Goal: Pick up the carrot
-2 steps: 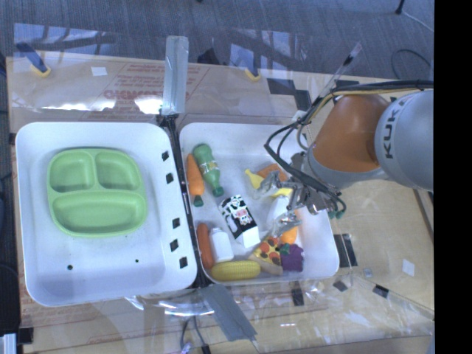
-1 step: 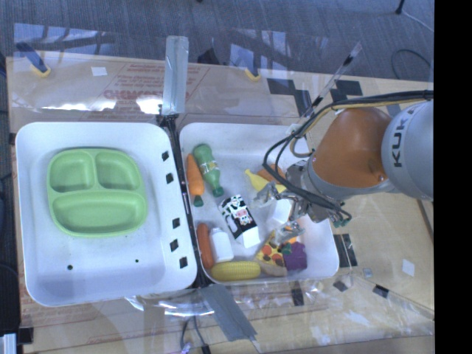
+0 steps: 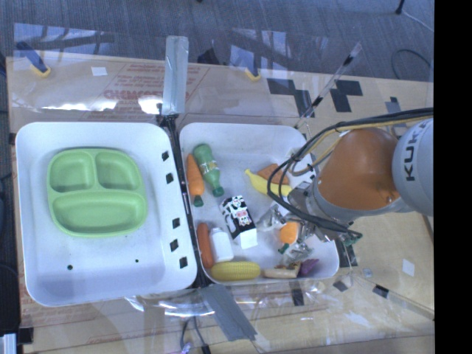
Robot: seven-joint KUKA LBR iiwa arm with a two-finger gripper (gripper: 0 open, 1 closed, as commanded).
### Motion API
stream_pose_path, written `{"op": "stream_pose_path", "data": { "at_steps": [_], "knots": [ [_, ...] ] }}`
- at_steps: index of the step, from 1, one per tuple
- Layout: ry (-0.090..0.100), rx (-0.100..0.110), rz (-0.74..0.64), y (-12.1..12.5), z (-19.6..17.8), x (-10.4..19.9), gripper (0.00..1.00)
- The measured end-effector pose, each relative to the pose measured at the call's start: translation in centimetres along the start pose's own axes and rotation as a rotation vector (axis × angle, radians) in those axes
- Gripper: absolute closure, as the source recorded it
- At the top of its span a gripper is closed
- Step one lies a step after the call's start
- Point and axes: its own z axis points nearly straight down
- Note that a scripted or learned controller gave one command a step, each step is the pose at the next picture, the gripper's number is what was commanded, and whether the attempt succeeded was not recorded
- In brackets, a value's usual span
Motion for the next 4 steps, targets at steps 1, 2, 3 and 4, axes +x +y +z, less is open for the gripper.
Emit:
{"op": "stream_pose_path", "data": {
  "at_steps": [1,2,3,4],
  "knots": [
    [-0.001,0.000,-0.009,0.1,-1.0,-0.3,1.00],
    [-0.004,0.001,-0.017,0.2,-2.0,-0.6,1.00],
    [-0.007,0.004,-0.025,0.3,-3.0,-1.0,1.00],
    [0.006,-0.005,0.139,-0.2,-7.3,-0.2,1.00]
  ]
}}
